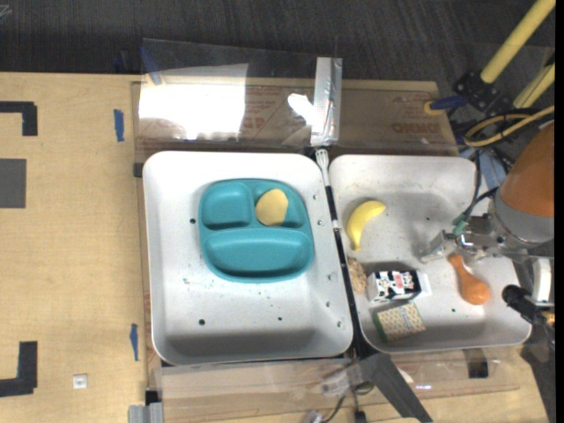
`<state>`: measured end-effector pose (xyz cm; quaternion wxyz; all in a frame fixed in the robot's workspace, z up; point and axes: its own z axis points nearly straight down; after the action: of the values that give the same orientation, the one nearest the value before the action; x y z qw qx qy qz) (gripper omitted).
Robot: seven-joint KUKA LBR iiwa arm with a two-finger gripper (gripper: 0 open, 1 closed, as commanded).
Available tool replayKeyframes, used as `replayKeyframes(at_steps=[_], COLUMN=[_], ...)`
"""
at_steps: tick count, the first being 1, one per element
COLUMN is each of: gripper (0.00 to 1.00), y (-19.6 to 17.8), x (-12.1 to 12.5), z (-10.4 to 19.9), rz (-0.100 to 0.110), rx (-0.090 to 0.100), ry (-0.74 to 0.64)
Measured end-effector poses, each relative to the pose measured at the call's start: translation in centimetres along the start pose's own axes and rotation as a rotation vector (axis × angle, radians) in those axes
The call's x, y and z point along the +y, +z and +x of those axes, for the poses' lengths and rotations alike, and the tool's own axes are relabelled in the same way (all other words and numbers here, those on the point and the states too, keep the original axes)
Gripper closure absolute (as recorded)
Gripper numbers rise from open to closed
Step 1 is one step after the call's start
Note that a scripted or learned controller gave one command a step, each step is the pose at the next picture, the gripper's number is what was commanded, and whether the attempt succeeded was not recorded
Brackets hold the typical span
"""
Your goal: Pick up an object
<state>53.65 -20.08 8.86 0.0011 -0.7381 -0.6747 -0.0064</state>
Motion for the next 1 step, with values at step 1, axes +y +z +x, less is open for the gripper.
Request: replayKeyframes(at_steps=[1], gripper=[0.0], y=[-10.02], x=[0.46], z=[-0.86], rz=[-0.003], rx=[-0.014], ry=[-0.129])
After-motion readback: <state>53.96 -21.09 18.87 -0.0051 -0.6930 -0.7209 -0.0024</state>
